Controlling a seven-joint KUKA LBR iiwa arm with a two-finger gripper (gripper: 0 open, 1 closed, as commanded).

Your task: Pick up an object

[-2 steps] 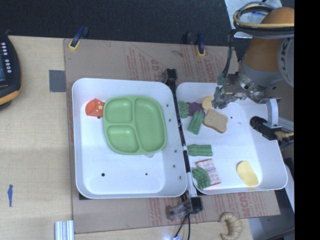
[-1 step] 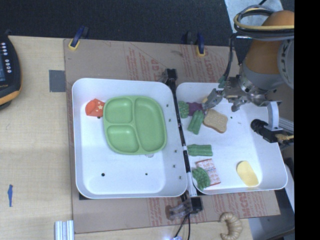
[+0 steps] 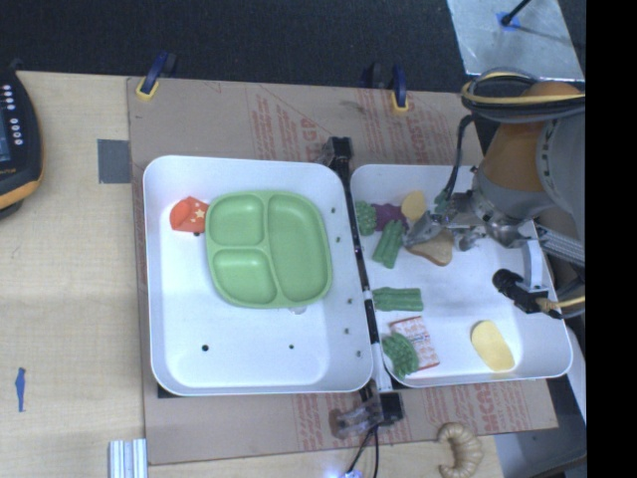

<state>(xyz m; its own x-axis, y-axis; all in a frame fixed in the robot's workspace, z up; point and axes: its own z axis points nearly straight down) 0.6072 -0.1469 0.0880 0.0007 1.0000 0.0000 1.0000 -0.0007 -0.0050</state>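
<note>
My gripper hangs low over the upper left part of the right bin, directly above a brown slice-shaped piece. A small yellow piece lies just left of the gripper. Further left are a purple bunch and a long green piece. Whether anything is held cannot be seen. A ridged green piece, a red and white packet with a green piece on its edge, and a yellow oval lie nearer the front.
The left bin holds a green divided plate and a red piece at its upper left. The arm fills the right bin's upper right. A black and orange device sits at the bench's left edge.
</note>
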